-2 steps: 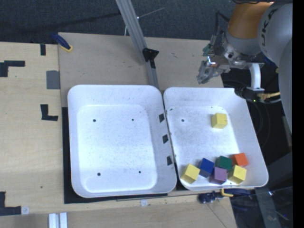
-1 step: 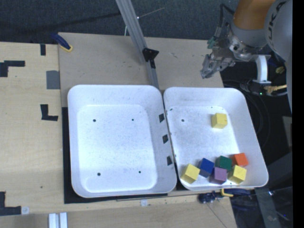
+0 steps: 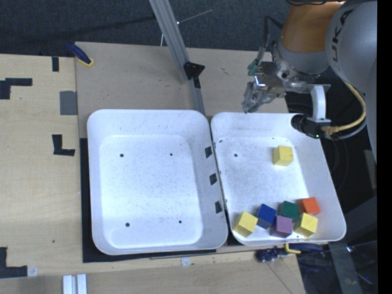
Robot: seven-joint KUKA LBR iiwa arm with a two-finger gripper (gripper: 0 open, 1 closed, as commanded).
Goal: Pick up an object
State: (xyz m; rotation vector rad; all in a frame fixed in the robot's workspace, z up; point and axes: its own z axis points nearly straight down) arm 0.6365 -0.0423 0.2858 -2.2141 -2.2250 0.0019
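A yellow cube (image 3: 282, 155) lies alone in the upper part of the right bin (image 3: 248, 164). Along that bin's near edge sit several cubes: yellow (image 3: 245, 223), blue (image 3: 266, 215), purple (image 3: 283, 225), green (image 3: 288, 211), another yellow (image 3: 307, 224) and orange (image 3: 310, 206). My gripper (image 3: 252, 103) hangs over the far rim of the right bin, up and to the left of the lone yellow cube, well clear of every cube. Nothing shows between its tips.
The left bin (image 3: 104, 164) lies beside the right one. A slanted metal bar with a black clamp (image 3: 193, 70) stands behind the bins, just left of my gripper. A blue and yellow tool (image 3: 79, 53) lies at the bench's far left.
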